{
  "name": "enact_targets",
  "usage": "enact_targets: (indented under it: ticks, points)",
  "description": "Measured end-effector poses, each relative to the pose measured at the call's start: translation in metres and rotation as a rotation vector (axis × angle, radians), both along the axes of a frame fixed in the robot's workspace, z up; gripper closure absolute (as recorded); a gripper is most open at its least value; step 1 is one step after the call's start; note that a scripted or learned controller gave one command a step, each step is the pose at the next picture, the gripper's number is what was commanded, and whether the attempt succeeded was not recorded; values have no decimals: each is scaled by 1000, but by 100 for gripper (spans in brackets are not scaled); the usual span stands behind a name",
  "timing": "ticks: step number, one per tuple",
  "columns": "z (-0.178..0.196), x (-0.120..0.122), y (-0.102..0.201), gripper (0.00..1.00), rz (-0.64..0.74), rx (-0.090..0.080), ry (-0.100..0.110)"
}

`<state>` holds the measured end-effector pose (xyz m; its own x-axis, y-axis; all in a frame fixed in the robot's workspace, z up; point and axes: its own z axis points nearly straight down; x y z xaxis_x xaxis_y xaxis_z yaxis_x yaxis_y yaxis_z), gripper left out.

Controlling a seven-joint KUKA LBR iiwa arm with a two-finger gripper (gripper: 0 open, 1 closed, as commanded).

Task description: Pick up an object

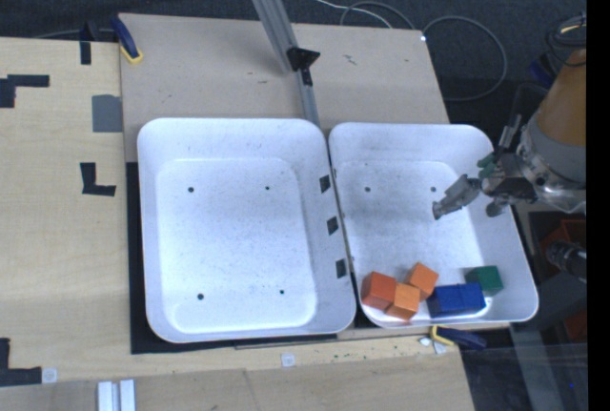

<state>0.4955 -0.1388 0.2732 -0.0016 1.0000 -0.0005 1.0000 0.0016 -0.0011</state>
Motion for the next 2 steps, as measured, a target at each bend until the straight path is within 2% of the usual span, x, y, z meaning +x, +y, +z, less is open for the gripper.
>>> enact_targets:
  ticks: [1, 2]
  points:
    - [45, 28, 13, 0, 0, 0, -2]
    - [41, 97, -18, 0, -1, -3, -3]
